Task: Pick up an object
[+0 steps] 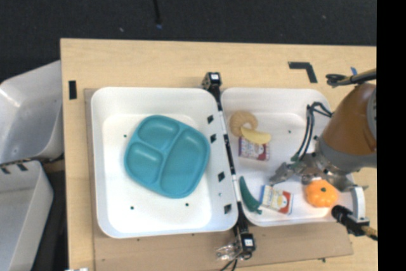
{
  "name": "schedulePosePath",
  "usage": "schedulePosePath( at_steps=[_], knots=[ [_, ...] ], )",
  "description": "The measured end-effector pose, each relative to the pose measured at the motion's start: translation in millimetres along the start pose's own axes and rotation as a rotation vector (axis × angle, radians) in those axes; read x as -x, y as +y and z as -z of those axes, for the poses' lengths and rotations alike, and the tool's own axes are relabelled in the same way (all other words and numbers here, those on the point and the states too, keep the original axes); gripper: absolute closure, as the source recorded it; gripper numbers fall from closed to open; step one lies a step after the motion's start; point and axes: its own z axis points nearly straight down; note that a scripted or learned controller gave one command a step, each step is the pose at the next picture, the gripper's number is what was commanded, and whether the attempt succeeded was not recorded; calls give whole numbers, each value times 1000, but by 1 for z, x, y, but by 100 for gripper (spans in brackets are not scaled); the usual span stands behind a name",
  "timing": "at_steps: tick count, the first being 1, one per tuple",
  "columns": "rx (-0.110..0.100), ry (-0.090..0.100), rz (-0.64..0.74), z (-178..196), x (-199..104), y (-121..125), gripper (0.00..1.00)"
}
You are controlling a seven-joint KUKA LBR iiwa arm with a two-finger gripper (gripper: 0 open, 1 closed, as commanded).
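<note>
Right bin [273, 101], near corner | small round orange pumpkin-like toy [321, 194], just beside gripper [298, 169] | likely light, rigid, smooth and prone to roll; grasp across its widest middle | finger state: cannot tell

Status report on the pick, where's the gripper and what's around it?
Gripper low in the right bin, nothing seen held. Orange pumpkin toy beside it, small carton just below. Blue divided plate alone in left bin.
</note>
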Motion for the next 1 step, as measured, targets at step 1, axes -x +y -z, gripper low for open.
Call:
schedulePosePath(
  at_steps=[1],
  knots=[
    [5,-1,-6,13,1,1,100]
  ],
)
